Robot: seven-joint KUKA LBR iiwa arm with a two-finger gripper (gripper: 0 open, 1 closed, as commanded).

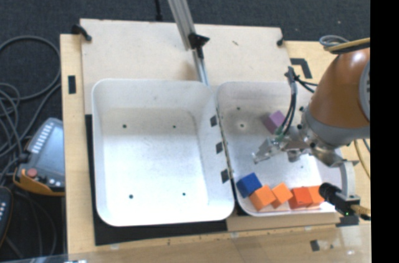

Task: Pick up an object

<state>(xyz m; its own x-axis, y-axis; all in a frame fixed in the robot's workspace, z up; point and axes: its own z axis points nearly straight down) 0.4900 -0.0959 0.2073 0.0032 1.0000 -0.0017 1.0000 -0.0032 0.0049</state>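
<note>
While the arm (340,96) reaches in from three o'clock over the right bin (249,93), its gripper (268,153) hangs above the middle of that bin, fingers pointing toward nine o'clock; whether they are apart or together cannot be told, and nothing shows between them. A purple block (273,121) lies just at twelve o'clock of the gripper. Along the bin's six o'clock edge sit a blue cube (249,184), then two orange blocks (272,196) touching each other, then a red-orange block (305,196) toward three o'clock. The left bin (156,149) lies at nine o'clock.
</note>
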